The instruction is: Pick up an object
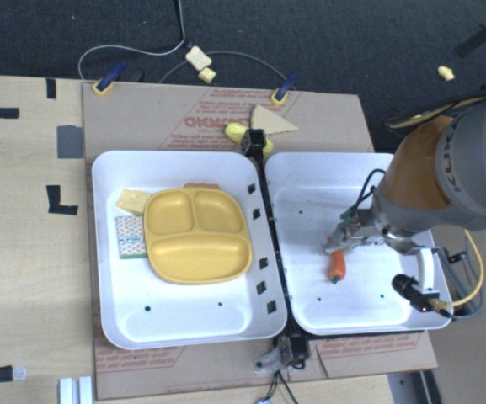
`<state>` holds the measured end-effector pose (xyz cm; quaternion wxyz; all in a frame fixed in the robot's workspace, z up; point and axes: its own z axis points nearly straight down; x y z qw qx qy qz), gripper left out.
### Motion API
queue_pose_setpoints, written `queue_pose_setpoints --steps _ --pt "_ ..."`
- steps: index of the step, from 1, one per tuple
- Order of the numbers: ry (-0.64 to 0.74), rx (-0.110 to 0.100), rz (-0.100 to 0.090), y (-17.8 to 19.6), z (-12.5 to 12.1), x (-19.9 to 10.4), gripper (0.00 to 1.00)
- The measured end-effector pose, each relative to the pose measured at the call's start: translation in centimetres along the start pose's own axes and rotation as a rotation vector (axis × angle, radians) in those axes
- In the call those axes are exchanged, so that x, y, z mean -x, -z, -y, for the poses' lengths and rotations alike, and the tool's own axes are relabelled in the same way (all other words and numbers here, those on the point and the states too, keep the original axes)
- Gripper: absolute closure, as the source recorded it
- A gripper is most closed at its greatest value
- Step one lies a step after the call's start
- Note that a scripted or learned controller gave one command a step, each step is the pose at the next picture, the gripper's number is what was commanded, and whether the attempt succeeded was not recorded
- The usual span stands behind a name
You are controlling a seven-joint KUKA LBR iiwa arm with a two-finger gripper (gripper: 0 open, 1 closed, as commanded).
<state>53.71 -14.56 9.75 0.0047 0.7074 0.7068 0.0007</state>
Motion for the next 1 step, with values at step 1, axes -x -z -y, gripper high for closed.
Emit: queue_pose_setpoints --steps 1 --pt "0.008 -0.002 -0.006 4.54 -5.72 -4.31 1.00"
